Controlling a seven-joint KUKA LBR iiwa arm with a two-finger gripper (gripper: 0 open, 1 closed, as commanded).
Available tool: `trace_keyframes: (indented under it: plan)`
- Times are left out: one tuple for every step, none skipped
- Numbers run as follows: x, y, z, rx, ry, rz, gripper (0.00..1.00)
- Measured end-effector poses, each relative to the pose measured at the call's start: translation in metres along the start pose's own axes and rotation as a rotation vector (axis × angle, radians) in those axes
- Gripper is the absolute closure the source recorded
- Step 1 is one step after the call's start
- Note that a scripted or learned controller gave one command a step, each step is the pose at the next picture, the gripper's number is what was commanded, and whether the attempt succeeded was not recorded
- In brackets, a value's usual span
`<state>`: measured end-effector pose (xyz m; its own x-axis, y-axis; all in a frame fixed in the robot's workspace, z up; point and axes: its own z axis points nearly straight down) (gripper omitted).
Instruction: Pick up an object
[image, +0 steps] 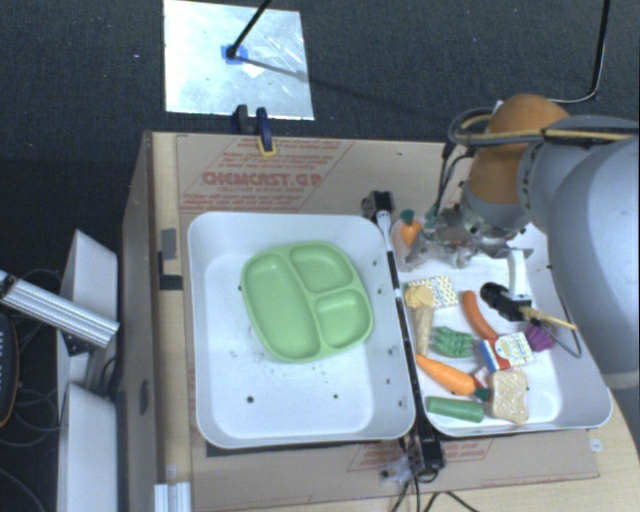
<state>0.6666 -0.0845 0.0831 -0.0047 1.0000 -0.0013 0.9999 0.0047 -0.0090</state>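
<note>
- Step in hand, as I judge it: the approach; the end effector (447, 242) hangs low over the right bin (572, 392), near that bin's 11 o'clock corner, with nothing seen in its grasp; whether it is spread or pressed together I cannot tell, since the wrist covers it from above
- The task's thing may be any toy food in the right bin; the nearest is the small carrot (405, 232), just beside the end effector at its 9 o'clock and close against the bin's wall
- Next move, in my judgement: a short shift toward 9 o'clock to stand over the small carrot, a straight drop, then a closing across its narrow width; the wall leaves little room there, so the cone (424, 326), at the end effector's 6 o'clock and freer on its sides, may be the easier pick
- Counted on the counter (300, 180): two bins, the left bin (230, 400) and the right bin; one green plate (300, 300) with three compartments, lying in the left bin
- Counted in the right bin:
  - three orange pieces: the small carrot, a long carrot (445, 375) and an orange stick (478, 315)
  - two green pieces: a knobbly one (452, 343) and a smooth cylinder (455, 408)
  - one cone; one yellow waffle square (430, 293); one bread slice (510, 395); one red-and-white packet (514, 349); one purple piece (541, 338)
</note>
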Motion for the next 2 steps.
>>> trace_keyframes:
  plan:
    - [0.0000,0.0000,0.0000,0.000,0.000,0.000,0.00]
    - [-0.0006,0.0001,-0.0001,0.000,0.000,0.001,0.00]
